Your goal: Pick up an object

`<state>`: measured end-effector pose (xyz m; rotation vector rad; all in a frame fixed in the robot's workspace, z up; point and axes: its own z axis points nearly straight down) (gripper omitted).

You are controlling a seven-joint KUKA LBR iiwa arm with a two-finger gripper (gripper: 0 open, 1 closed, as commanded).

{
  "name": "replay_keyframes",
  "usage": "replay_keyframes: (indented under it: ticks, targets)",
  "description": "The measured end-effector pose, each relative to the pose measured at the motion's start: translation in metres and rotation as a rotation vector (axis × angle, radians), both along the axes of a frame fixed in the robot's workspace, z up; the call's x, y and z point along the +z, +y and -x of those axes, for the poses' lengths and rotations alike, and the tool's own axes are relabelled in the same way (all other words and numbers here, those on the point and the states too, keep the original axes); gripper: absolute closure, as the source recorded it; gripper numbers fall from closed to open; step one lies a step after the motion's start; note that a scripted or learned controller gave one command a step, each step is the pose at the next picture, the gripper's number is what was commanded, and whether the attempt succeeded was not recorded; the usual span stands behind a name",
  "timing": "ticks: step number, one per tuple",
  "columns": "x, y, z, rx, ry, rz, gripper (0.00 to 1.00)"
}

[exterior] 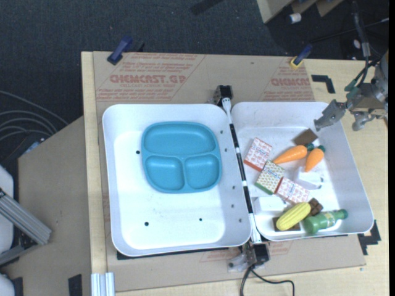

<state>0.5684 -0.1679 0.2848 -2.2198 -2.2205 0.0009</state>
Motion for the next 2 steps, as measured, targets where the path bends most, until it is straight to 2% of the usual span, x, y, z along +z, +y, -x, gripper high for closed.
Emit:
replay_keyframes:
  ticks: [1, 2]
  targets:
    - [-0.101, -0.047, 0.005, -0.001, 0.0, 0.001, 0.0]
    - [-0.201, -0.025, -0.068, 0.0, -0.002, 0.001, 0.0]
